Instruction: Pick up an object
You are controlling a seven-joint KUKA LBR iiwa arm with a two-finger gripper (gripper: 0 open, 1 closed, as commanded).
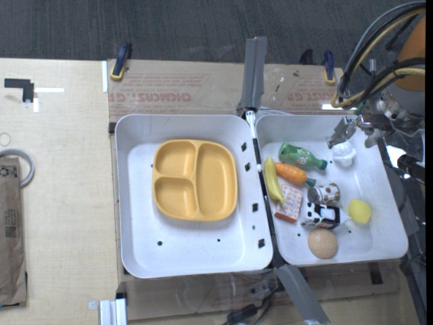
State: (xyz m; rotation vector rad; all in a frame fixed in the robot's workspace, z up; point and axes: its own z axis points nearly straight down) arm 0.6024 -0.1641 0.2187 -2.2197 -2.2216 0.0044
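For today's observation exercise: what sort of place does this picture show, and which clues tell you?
Probably a robot test bench in a lab: a robot arm over two white bins, and toy food such as a banana laid out for picking.

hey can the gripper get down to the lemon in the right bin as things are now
Probably yes. The lemon lies apart from the other items near the right bin's right wall, nothing on top of it, and the gripper is over that bin already.

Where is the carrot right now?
The carrot lies in the right bin, near its left wall, between the banana and the green bottle.
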